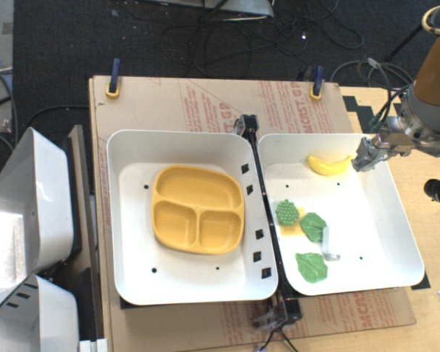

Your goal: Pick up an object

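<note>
Near the right bin's far wall, banana [328, 166] lengthwise left-right, ends upturned.

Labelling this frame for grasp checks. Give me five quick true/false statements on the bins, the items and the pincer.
1. The yellow divided tray lies in the left bin. True.
2. The banana lies in the left bin. False: it lies in the right bin, near its far edge.
3. The pincer is at the banana's right end. True.
4. The green grape cluster sits on the divided tray. False: it is in the right bin, by the divider.
5. The arm enters from the left. False: from the right.
</note>
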`<move>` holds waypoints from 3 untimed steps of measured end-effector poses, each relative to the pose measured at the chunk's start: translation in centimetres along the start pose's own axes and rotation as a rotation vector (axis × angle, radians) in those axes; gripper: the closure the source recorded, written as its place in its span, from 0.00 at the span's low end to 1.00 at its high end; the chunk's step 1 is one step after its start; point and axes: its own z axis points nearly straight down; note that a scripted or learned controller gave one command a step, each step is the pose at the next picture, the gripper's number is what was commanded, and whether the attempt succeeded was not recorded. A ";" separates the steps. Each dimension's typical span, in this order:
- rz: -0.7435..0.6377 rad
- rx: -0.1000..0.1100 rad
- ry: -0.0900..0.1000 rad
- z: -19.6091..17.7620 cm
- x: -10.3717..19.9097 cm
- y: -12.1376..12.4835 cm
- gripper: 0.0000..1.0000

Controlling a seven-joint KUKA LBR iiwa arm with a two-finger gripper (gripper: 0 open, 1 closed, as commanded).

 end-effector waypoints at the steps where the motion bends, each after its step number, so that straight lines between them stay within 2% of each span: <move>1: -0.001 0.001 0.000 0.8 6.3 0.1 1.00; 2: 0.000 0.002 0.000 0.8 12.2 -1.1 1.00; 3: 0.000 0.003 0.000 2.3 17.4 -0.8 1.00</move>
